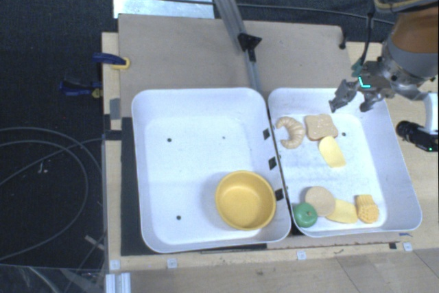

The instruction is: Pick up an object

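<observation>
Gripper (355, 98) poised over the far edge of the right bin (398, 168), its two fingers parted and holding nothing.

The toast slice (320, 126) lies nearest, by the far edge beside the croissant (291, 132) and yellow wedge (332, 151); I judge a straight descent with the fingers spanning its short sides is best. Open floor lies along the right wall; the near edge is crowded with the green ball (305, 215), round biscuit (319, 200) and waffle piece (367, 208).

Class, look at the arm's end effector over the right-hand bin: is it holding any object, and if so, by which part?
Nothing is held. The end effector hangs open above the right bin's far edge, with no object between its fingers; the toast slice lies below it in the bin.
</observation>
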`<state>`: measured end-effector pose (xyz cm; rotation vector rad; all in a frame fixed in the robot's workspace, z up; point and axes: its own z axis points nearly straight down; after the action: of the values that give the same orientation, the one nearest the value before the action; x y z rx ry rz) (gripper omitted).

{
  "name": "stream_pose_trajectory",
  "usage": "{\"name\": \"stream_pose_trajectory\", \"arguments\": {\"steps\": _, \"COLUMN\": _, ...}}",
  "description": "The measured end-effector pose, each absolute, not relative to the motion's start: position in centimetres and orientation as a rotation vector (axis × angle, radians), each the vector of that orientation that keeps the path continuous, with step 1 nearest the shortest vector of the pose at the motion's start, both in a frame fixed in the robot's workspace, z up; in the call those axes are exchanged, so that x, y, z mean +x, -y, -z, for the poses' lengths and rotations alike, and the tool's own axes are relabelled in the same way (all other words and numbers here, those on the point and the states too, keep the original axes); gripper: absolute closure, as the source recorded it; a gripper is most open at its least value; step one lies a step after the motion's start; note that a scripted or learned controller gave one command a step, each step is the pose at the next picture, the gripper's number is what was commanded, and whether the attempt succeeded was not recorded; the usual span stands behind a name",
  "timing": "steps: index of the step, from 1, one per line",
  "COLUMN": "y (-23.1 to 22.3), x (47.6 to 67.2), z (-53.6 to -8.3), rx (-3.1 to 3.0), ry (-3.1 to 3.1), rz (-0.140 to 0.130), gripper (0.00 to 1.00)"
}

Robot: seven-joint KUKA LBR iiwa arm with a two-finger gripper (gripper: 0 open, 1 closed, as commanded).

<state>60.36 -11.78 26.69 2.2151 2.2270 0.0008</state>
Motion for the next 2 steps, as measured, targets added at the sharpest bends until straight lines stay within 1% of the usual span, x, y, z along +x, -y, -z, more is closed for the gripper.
{"name": "stream_pose_trajectory", "arguments": {"steps": 1, "y": 11.8, "x": 60.4, "z": -26.7, "rx": 2.214, "ry": -2.227, "rz": -0.002, "gripper": 0.0}}
{"name": "stream_pose_trajectory", "arguments": {"steps": 2, "y": 12.2, "x": 60.8, "z": -20.8, "rx": 2.219, "ry": -2.223, "rz": 0.0, "gripper": 0.0}}
